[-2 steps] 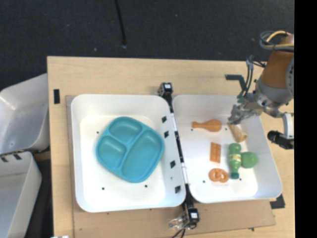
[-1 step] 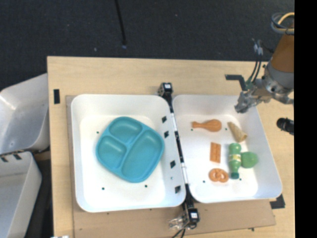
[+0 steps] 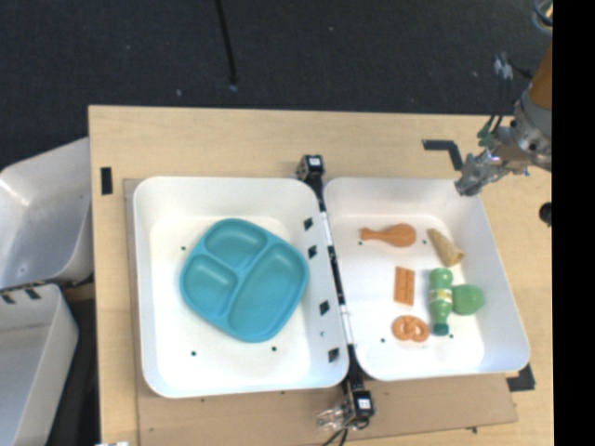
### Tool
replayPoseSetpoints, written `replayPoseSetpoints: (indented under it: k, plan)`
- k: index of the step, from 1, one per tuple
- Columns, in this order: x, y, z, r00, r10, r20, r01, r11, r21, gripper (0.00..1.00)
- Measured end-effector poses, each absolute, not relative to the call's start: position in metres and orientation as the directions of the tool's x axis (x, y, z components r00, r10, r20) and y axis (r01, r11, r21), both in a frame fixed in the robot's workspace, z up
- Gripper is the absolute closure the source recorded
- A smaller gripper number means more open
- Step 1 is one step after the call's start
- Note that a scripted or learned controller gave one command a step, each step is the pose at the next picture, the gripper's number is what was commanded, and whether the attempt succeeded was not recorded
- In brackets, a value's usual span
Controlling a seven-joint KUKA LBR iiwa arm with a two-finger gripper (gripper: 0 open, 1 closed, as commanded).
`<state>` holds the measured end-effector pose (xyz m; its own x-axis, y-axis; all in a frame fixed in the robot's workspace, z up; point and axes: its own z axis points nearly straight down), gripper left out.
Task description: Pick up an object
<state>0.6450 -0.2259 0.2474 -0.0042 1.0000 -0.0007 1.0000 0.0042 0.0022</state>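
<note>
A: Where's the gripper (image 3: 470, 180) rn?
B: Off the right bin's (image 3: 372, 203) top-right corner, over the bench (image 3: 232, 137), just beside the rim. Grey arm (image 3: 532, 110) w/ an orange band comes in from the right edge. Nothing between the fingers.

A: Open or closed?
B: Can't tell. Too small and dark at that angle; a black bracket-like bit sticks out to its left, but the gap isn't readable.

A: Objs to pick?
B: All in the right bin. Tan drumstick-shaped piece (image 3: 390, 236) near the bin's upper middle, lying on its side. Beige cone-ish piece (image 3: 444, 246) just right of it, tilted. Orange rectangular block (image 3: 403, 285) below the drumstick, about bin centre. Green bottle-like toy (image 3: 440, 299) right of the block, lying lengthwise, w/ a green rounded blob (image 3: 468, 298) touching or just beside its right side; can't say which. Orange pretzel-like ring (image 3: 410, 328) toward the bin's lower edge, just left of the bottle's lower end.

A: Anything touching the gripper?
B: No, all well apart from it.

A: Other bin?
B: Left bin (image 3: 167, 360), touching the right bin along the middle seam, holds a teal divided plate (image 3: 244, 279), three compartments, lying flat and turned a bit.
</note>
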Motion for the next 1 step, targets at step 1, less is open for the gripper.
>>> replayPoseSetpoints:
  k: [1]
  plan:
    - [0.6437,-0.1787,0.2341,-0.005,1.0,0.0,1.0,0.005,-0.005,1.0]
